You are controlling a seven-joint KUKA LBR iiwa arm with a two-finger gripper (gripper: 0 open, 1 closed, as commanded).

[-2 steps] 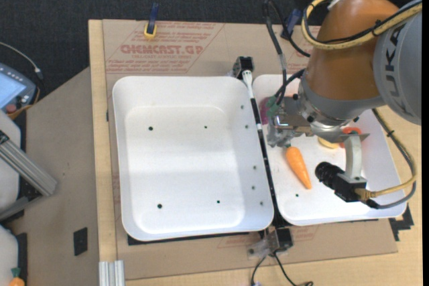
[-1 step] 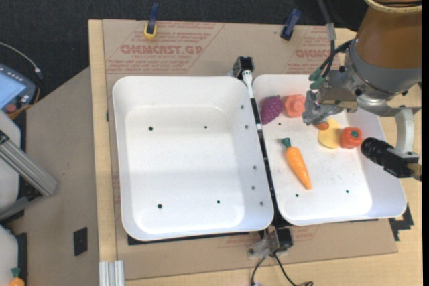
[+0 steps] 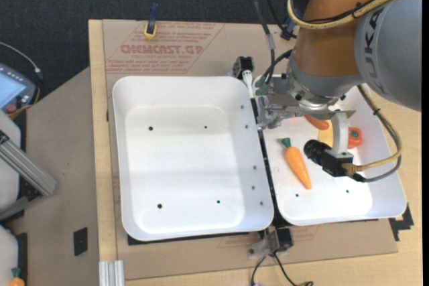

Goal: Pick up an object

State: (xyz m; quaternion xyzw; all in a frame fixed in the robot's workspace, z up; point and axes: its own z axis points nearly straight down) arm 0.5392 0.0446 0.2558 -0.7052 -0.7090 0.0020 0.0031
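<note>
Closest to us, the arm (image 3: 342, 17) with its orange band hangs over the far part of the right bin (image 3: 335, 207). Its end effector (image 3: 305, 109) sits low under the wrist, and we cannot tell whether it is apart or together. At its near edge an orange piece (image 3: 318, 122) peeks out. A small red toy (image 3: 354, 137) lies to the right, and a carrot (image 3: 299, 167) lies nearer, apart from the wall shared with the left bin (image 3: 181, 157). We judge the carrot the easiest target. We should centre over its thick middle, align across its width, and descend squarely.
</note>
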